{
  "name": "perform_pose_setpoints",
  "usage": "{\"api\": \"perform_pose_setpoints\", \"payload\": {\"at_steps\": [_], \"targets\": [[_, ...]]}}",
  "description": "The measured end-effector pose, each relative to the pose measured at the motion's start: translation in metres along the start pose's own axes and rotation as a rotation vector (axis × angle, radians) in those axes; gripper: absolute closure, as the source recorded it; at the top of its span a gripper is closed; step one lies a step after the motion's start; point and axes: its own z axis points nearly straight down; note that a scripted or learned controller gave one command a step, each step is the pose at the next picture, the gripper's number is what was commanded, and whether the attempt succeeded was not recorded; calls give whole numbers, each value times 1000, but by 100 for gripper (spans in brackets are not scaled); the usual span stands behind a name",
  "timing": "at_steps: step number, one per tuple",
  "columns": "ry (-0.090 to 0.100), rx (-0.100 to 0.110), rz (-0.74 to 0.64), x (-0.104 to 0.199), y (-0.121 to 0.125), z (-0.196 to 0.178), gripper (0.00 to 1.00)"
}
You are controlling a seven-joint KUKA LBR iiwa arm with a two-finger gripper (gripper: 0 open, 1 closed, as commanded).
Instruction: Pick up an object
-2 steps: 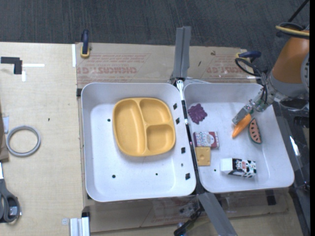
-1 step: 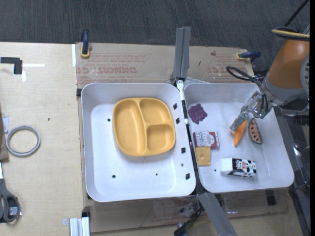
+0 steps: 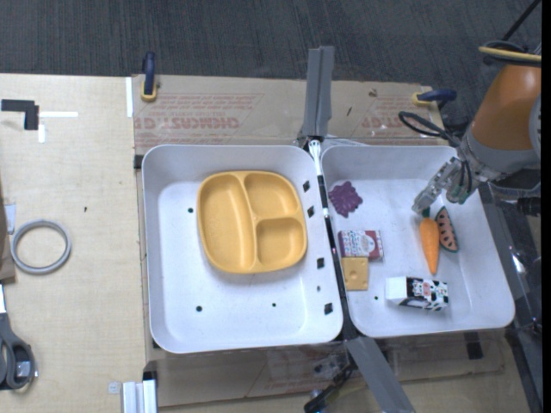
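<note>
One gripper (image 3: 433, 198), fingers apart & holding nothing, hovers just above carrot (image 3: 430, 245) in rt bin (image 3: 499, 312).

Landmark: divider (image 3: 318, 101) between the two bins.

Left of divider: left bin (image 3: 172, 317) holding a yellow three-compartment plate (image 3: 252, 222), flat, near the bin's upper middle.

Right of divider: right bin (image 3: 482, 308). Closest to the divider, purple grapes (image 3: 345, 198); below them a red carton (image 3: 361, 244), then a tan cracker (image 3: 355, 274) just under it. Further right, a black-and-white milk carton (image 3: 418, 292) lying on its side. Carrot (image 3: 430, 244) upright in view, watermelon slice (image 3: 446, 230) just beside it on the far side.

Arm enters from far right; jaws (image 3: 435, 194) hang just above the carrot's top, gripping nothing visible.

Desk (image 3: 69, 179) far left of divider: tape roll (image 3: 39, 246), scissors (image 3: 15, 360).
</note>
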Motion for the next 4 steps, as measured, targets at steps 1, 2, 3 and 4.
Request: {"api": "perform_pose_setpoints", "payload": {"at_steps": [1, 2, 3, 4], "targets": [[0, 0, 0, 0, 0, 0, 0], [3, 4, 169, 9, -35, -100, 0], [5, 3, 558, 21, -41, 1, 0], [12, 5, 622, 51, -65, 11, 0]]}}
